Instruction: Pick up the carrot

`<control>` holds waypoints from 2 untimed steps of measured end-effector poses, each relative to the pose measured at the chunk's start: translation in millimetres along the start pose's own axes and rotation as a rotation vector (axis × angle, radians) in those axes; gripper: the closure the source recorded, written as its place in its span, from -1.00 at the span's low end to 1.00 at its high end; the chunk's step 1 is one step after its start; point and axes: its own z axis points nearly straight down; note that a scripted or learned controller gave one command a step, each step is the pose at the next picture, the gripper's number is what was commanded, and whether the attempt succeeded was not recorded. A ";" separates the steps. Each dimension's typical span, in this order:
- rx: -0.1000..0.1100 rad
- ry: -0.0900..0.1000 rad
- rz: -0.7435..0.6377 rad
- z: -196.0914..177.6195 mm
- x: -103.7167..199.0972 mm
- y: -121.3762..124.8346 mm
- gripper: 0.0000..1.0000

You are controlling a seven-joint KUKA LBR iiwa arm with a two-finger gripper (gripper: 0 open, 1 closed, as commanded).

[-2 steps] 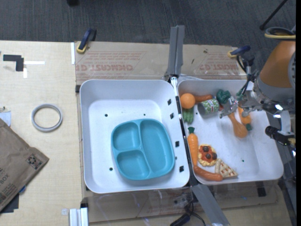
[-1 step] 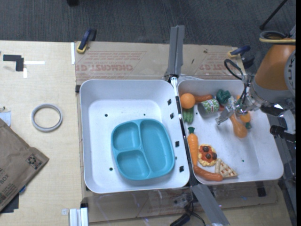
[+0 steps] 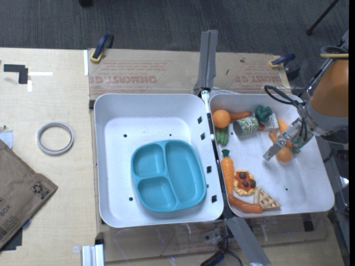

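We see two white bins on the counter (image 3: 44, 93), and the carrot lies in the right one.
The left bin (image 3: 111, 165) holds a blue plate (image 3: 167, 175). The carrot (image 3: 227, 170) lies by the right bin's (image 3: 310, 193) left wall, above a sausage (image 3: 244, 205). The claw (image 3: 275, 148) hangs farther right, near an orange ball (image 3: 285, 155); we cannot tell if it is open.

The arm (image 3: 331, 90) is cut off by the right edge, so most of it is lost. Its gripper (image 3: 275, 148) hangs low over the right bin (image 3: 310, 201), its tips too small to read, and covers part of an orange fruit (image 3: 285, 155). A brown box (image 3: 19, 195) runs off the left edge.
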 end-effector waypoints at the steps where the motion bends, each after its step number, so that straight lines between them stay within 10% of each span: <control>1: 0.012 -0.008 -0.407 0.5 -12.0 -7.7 -1.00; 2: 0.009 -0.012 -0.402 -9.7 -13.1 -7.1 1.00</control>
